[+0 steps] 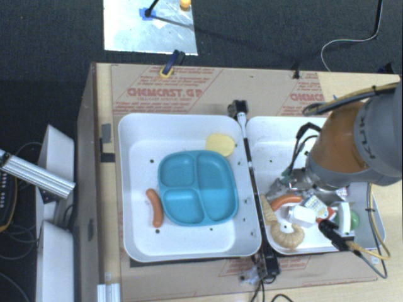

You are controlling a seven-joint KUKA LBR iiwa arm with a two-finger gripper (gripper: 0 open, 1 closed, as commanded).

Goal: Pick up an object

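Observation:
In the right bin [271,137], my gripper [288,186] hangs low over a cluster of objects near the front. Right below it lies an orange sausage-shaped piece [286,201]. Next to that sit a white block [302,216], a tan ring-shaped pastry [288,235] and a green and white item [348,218]. The arm's orange band [340,145] and grey body cover the right part of this bin. No object is visibly lifted.
The left bin [135,168] holds a blue divided plate [198,187], a pale yellow disc [220,144] by its far right corner and a red-orange sausage [155,207] to its left. A black-and-white divider [247,162] runs between the bins.

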